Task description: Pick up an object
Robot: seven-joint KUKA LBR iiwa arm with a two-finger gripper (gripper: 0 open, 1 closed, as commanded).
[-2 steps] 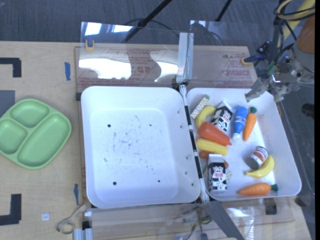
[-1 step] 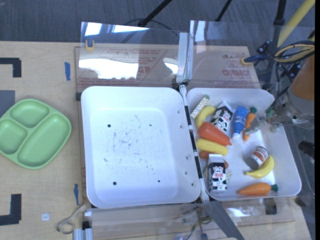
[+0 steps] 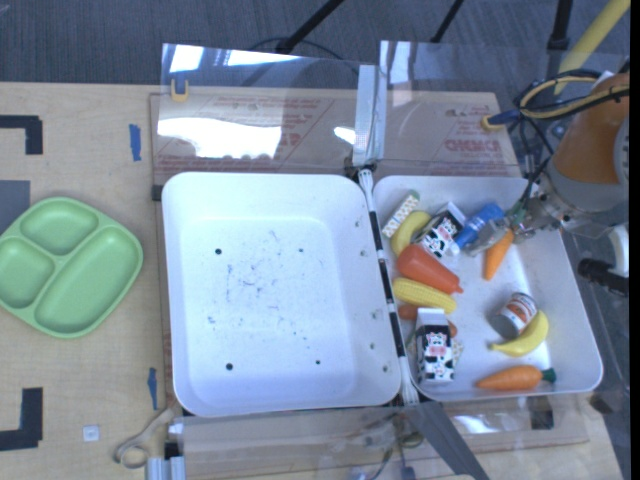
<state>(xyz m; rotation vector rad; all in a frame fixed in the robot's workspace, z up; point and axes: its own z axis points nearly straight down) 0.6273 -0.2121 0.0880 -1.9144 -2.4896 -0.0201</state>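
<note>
A pale wooden counter [image 3: 90, 168] stands on dark grey carpet, carrying two shallow white plastic bins side by side with clear plastic panels standing behind them. The left bin [image 3: 270, 378] shows only faint blue scribbles on its floor. The right bin [image 3: 578, 328] is crowded: a small orange toy carrot [image 3: 496, 256] lies near its far edge, just beside a blue block [image 3: 484, 220] and a cow-print carton [image 3: 440, 234]. A yellow toy banana [image 3: 524, 338] and a small striped can [image 3: 517, 311] sit toward the right wall, and a second carrot [image 3: 512, 377] lies along the near edge. A green sectioned plate [image 3: 65, 265] rests at the counter's left edge. The grey arm's tool [image 3: 522, 218] hangs above the bin's far right corner, near the small carrot; whether it is released or clenched cannot be told.
</note>
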